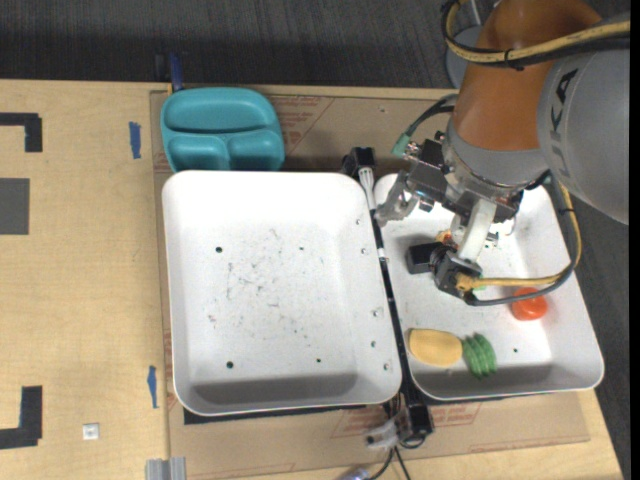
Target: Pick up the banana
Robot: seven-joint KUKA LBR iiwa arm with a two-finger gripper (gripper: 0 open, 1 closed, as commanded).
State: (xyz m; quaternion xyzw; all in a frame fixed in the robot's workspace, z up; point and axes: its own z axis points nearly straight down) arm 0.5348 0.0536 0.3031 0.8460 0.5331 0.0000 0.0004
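Note:
A pale yellow, rounded thing (435, 346), the only yellow item and possibly the banana, lies near the front edge of the right bin (560, 353). A green ridged item (480, 354) touches its right side. My gripper (400, 201) hangs below the grey and orange arm (520, 58), over the back left part of the right bin and close to the wall between the two bins. It is well behind the yellow thing and apart from it. I see nothing held in the gripper.
An orange-red item (530, 307) lies at the right of the right bin. The left bin (270, 288) shows only scuff marks. A teal divided tray (222, 128) stands behind the left bin. A small black part (357, 158) sits at the bins' back junction.

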